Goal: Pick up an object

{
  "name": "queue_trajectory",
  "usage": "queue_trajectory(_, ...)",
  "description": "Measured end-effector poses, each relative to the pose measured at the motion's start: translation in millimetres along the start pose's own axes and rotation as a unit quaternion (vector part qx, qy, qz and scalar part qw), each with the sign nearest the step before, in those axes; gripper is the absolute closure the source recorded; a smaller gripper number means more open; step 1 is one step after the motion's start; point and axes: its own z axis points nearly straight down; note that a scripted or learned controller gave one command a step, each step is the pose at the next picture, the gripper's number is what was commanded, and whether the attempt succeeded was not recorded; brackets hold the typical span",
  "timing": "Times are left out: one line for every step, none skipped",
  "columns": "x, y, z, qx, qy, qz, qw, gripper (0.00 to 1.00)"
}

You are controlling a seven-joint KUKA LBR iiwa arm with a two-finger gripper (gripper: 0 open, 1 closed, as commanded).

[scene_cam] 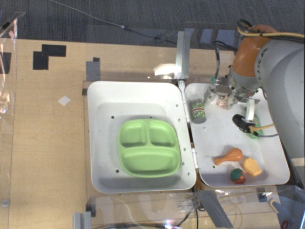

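In the right bin (271, 168), at its 5 o'clock corner, a red and green ball (237, 176) touches a yellow block (252, 166). Just past them lies an orange drumstick-shaped toy (228, 157). The left bin (100, 142) holds a green divided tray (149, 148). Farther back, at 11 o'clock in the right bin, a small green-labelled can (198, 111) stands by the wall. The hand (224, 97) hovers near the can at the far edge; how wide it stands I cannot tell.

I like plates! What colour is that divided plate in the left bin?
Light green, seen in the camera view: the divided plastic plate.
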Motion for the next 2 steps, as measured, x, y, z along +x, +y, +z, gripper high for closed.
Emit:
queue_trajectory(-47, 6, -61, -0.003, -0.001, 0.019, 0.9998, 0.00)
queue_trajectory(-53, 8, 0, -0.003, -0.001, -0.041, 0.9992, 0.00)
